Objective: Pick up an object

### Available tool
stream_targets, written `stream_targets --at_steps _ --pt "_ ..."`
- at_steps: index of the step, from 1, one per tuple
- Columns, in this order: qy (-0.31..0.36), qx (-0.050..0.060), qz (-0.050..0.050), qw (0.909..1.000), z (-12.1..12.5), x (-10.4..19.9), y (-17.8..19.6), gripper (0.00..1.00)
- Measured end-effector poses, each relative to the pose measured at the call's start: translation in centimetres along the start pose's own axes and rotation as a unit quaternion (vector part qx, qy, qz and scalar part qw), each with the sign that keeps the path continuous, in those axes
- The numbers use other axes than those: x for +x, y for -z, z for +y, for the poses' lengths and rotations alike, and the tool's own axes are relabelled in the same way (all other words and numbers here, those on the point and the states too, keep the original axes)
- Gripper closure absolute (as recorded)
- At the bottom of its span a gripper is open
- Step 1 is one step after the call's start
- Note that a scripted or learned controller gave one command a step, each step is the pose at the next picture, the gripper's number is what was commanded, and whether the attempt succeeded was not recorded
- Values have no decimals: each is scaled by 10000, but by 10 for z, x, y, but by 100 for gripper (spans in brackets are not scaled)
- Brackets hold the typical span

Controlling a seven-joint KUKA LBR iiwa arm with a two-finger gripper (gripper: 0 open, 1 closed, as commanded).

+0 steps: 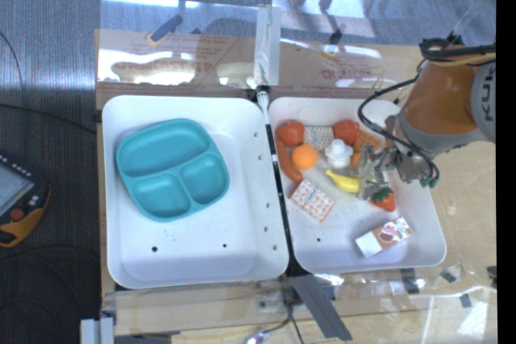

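Note:
The right bin holds several toy foods. Among them are an orange, a yellow banana, a white bottle, two red tomatoes, a checkered packet, a small carton and a strawberry. My gripper is low in the right half of this bin, just right of the banana and above the strawberry. The wrist hides what lies directly under it.
The left bin holds a teal divided plate. A ridge where the two bins meet runs between them. An orange carrot lies along the right bin's left wall. A dark cable loops by the wrist.

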State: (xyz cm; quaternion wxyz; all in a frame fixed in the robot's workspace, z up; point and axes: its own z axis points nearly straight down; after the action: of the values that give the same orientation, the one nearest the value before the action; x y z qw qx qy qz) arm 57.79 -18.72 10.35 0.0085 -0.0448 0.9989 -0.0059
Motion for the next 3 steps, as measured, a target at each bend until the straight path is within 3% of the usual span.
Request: stream_targets --at_steps 1,2,3 --pt "3 -1 2 10000 0 0 0 0" --pt "-13 -21 38 10000 3 -10 -13 0" --pt "-14 4 -3 10000 3 -13 -1 100"
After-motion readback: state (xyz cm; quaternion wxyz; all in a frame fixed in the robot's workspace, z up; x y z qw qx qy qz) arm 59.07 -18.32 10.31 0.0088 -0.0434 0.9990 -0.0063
